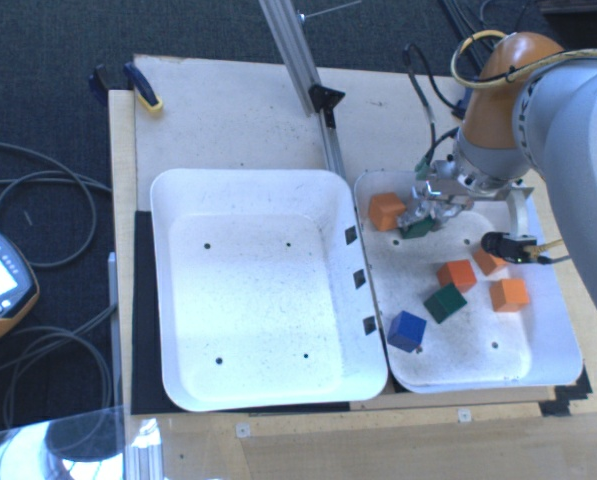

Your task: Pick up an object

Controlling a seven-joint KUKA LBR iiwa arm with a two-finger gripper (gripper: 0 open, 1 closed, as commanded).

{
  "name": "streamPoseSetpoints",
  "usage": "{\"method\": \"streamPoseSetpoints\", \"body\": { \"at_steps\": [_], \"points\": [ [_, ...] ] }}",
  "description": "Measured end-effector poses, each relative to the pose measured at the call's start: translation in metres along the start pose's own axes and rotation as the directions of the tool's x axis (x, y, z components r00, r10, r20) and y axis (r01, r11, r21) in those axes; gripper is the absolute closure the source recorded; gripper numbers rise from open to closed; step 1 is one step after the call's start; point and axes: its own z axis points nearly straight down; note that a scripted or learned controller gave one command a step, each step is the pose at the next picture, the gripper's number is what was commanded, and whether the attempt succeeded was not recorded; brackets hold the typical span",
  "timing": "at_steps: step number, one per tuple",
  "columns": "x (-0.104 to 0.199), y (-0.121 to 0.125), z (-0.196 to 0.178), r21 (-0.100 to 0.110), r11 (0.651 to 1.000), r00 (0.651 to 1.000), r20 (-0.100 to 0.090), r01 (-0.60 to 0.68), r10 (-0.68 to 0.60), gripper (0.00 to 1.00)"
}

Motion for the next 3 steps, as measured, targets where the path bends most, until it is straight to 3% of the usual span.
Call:
{"method": "streamPoseSetpoints", "body": {
  "at_steps": [1, 2, 3],
  "points": [
    [0.074, -0.004, -0.100, -0.054, 0.999, 1.000, 0.004, 0.000, 0.000, 1.00],
    [0.119, -0.053, -0.092, -0.039, 0.999, 1.000, 0.003, -0.002, 0.002, 1.00],
    [0.203, -0.060, -0.091, -0.042, 0.999, 1.000, 0.002, 0.003, -0.003, 1.00]
  ]
}}
